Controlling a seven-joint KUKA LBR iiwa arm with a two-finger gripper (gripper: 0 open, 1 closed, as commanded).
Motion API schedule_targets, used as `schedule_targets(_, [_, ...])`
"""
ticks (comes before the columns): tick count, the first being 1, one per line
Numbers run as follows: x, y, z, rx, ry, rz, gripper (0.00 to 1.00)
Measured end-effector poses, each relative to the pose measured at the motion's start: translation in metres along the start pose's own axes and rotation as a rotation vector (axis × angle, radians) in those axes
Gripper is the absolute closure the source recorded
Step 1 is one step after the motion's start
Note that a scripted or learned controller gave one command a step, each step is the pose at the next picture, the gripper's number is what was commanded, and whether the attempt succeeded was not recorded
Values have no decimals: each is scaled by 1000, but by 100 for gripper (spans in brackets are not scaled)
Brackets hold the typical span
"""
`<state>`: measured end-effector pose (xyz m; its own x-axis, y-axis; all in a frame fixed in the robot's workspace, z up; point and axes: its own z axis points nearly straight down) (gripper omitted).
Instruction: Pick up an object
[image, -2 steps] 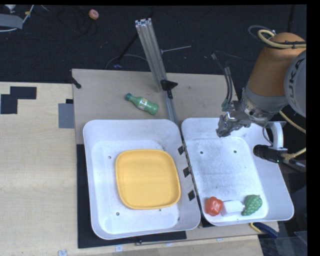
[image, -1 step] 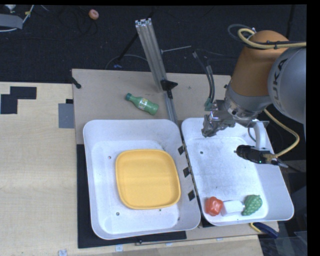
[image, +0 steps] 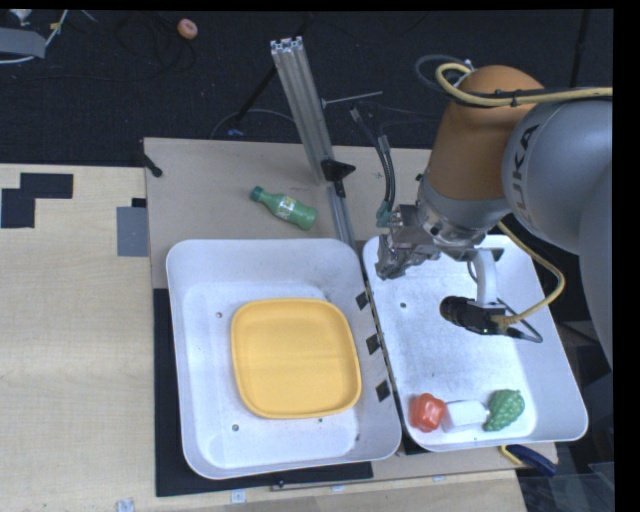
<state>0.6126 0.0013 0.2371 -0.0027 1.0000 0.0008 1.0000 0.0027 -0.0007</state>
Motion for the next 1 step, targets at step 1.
schedule_targets(1, [46, -12, 12, 1, 0, 0, 100])
